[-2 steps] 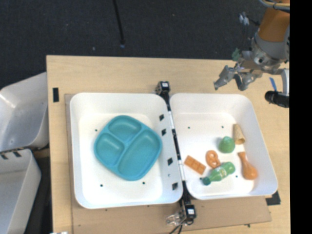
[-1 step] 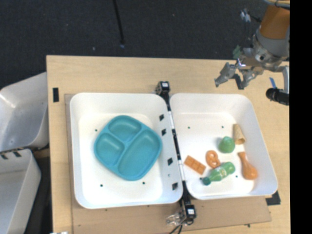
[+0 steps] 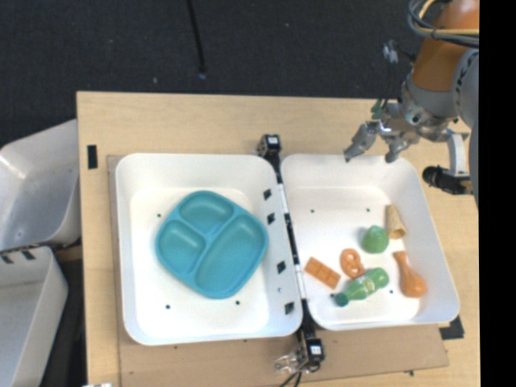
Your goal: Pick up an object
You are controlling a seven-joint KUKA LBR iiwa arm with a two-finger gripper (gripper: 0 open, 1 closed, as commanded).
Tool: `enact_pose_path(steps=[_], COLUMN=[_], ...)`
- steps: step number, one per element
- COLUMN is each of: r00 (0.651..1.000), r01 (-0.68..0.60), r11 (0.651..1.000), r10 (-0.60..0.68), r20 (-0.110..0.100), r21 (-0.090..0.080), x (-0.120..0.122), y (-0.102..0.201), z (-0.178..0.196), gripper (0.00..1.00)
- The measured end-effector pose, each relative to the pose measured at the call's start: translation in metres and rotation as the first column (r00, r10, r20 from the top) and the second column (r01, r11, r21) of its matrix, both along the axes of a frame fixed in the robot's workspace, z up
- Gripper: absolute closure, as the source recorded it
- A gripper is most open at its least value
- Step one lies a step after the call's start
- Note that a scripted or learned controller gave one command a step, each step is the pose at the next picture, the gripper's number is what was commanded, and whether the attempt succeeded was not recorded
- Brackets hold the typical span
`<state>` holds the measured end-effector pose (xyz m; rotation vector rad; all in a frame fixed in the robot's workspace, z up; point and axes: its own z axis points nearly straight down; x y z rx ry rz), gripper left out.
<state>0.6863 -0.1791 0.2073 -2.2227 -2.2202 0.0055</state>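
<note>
Camera view from above, at a slant: a pale wooden bench [image 3: 97,119] stands against a dark, almost black floor that fills the top of the frame. At the left edge sit parts of white plastic containers [image 3: 32,184].

Two shallow white bins lie side by side on the bench, joined down the middle by small black clips. The left white bin [image 3: 137,313] holds a round teal plastic plate with three compartments [image 3: 211,243], lying flat near its centre.

The right white bin [image 3: 339,192] holds a cluster of small toy objects in its lower right part. A green toy bottle [image 3: 363,285] lies on its side, long axis running lower left to upper right, its narrow end pointing lower left. An orange flat rectangular piece [image 3: 322,272] lies just left of it. An orange pretzel-like ring [image 3: 351,262] touches the bottle's upper side. A round green object [image 3: 374,239] sits above, beside a tan cone [image 3: 394,221]. An orange pear-shaped piece [image 3: 410,276] lies at the right, its narrow end pointing up.

No writing can be read.

The grey arm enters at the upper right. Its two-finger gripper [image 3: 372,150] hangs over the bin's top right rim, fingers spread apart, grasping nothing, well apart from the objects.
</note>
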Motion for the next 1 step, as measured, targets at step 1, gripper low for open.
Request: enact_pose_path(steps=[1], r00=[1.0], r01=[-0.004], r11=[1.0], r10=[0.004], r20=[-0.002], r21=[0.001], x=[-0.0034], y=[0.0053], z=[-0.061], gripper=[0.0])
